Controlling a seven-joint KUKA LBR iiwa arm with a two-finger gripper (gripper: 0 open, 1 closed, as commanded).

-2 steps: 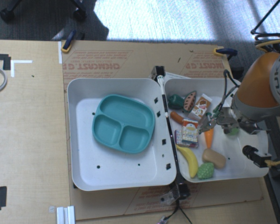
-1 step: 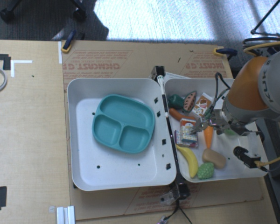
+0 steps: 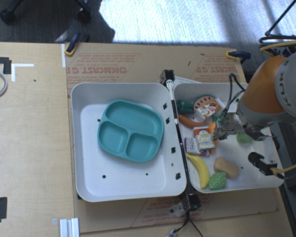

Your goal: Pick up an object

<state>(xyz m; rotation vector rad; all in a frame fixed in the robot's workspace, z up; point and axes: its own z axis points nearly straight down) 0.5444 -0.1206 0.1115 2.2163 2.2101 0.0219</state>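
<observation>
Grey and orange-banded, the arm (image 3: 271, 95) reaches in from the right over the right-hand bin (image 3: 266, 181), its gripper (image 3: 222, 127) lowered among a clutter of toy food; whether the fingers are spread or pressed together cannot be told from this angle. Just beside the gripper lie a small printed packet (image 3: 205, 140) and an orange carrot (image 3: 192, 121), with a round sliced-fruit piece (image 3: 207, 104) behind them. Along the bin's front sit a yellow banana (image 3: 200, 168), a bumpy green fruit (image 3: 217, 180) and a tan potato-like lump (image 3: 227, 167). The left-hand bin (image 3: 89, 177) holds a teal three-compartment plate (image 3: 131, 130), set slightly askew.
</observation>
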